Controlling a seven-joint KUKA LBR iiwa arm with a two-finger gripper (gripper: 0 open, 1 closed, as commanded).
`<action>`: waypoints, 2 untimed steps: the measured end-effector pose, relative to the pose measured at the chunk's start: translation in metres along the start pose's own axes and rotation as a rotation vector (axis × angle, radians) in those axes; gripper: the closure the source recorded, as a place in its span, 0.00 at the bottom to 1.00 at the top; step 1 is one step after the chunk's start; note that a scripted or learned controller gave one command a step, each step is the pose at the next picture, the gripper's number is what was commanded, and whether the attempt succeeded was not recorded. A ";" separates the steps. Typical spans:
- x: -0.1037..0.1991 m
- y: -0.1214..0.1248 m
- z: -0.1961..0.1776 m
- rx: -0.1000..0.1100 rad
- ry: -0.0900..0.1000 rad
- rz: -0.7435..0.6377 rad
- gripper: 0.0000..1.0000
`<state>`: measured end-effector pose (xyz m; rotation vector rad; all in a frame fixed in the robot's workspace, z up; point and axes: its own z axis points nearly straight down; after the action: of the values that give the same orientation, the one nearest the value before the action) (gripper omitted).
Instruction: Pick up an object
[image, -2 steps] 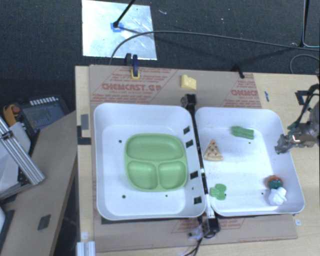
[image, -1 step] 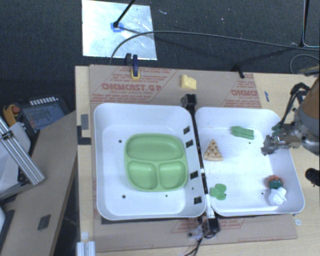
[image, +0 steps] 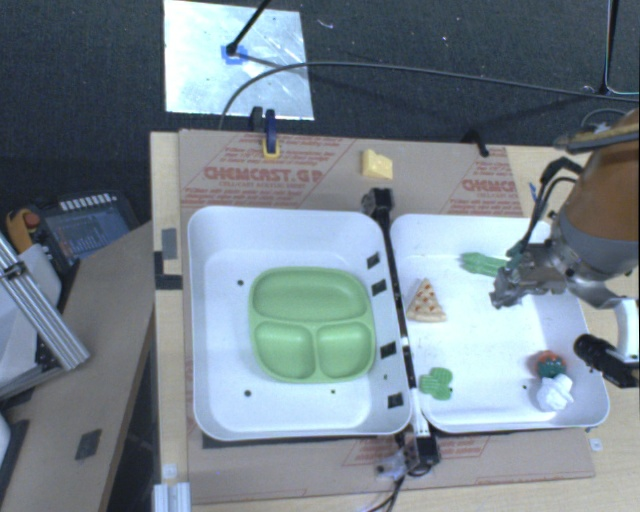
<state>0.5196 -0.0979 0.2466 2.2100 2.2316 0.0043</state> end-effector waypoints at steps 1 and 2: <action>0.065 0.002 0.002 0.001 0.001 -0.001 1.00; 0.120 0.001 0.016 0.002 0.001 0.000 1.00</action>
<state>0.5194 0.0218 0.2306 2.2115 2.2325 0.0031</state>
